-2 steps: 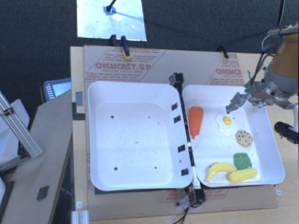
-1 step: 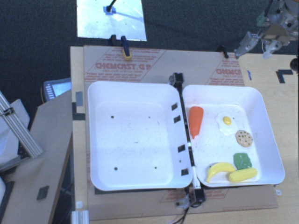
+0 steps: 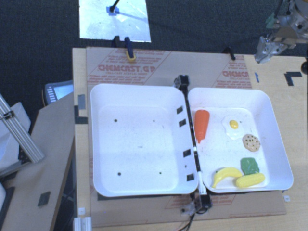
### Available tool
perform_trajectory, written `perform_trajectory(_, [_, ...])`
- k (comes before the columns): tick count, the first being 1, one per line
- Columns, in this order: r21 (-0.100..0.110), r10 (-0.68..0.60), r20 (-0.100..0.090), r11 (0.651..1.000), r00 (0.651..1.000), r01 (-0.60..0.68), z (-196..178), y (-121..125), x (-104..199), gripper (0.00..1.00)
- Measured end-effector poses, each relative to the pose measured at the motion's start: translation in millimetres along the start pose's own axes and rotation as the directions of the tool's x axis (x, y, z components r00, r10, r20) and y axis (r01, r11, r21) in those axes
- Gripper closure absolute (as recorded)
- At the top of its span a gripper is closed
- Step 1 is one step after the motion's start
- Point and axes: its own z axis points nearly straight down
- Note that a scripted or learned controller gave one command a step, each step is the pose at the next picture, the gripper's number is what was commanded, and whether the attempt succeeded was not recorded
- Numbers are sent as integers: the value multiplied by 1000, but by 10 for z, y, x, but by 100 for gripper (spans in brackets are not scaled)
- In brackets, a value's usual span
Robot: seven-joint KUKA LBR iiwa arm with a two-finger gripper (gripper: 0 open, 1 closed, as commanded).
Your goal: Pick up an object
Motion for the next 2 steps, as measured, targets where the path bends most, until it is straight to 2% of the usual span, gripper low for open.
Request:
perform_trajectory(1, [-11,-2,-3,1000,1000,2,-1364,123,564,100])
perform_trajectory(2, [0,0,-1,1000,1000,0,-1390,121,524,100])
